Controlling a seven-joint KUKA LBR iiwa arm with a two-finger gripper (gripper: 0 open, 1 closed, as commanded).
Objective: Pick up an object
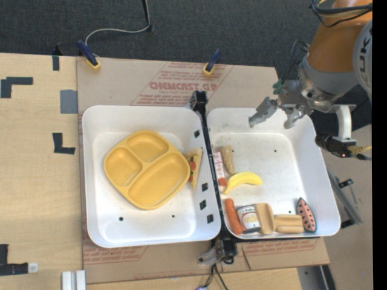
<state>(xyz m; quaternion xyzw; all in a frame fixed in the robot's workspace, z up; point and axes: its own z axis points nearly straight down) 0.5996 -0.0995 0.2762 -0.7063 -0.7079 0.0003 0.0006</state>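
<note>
yellow plate [147, 169] beside pizza slice [194, 167]

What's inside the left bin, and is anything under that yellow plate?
The left bin holds a yellow divided plate, its three compartments bare, and a small pizza-like piece at its right edge. Whatever lies beneath the plate is covered.

plate [147, 169] – yellow | banana [243, 180] – yellow | bins [97, 162] – white

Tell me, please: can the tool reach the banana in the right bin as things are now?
Probably yes. The tool hangs open over the far edge of the right bin, and the banana lies uncovered near the bin's middle, with bare floor between them. A snack bar lies close beside it.
</note>
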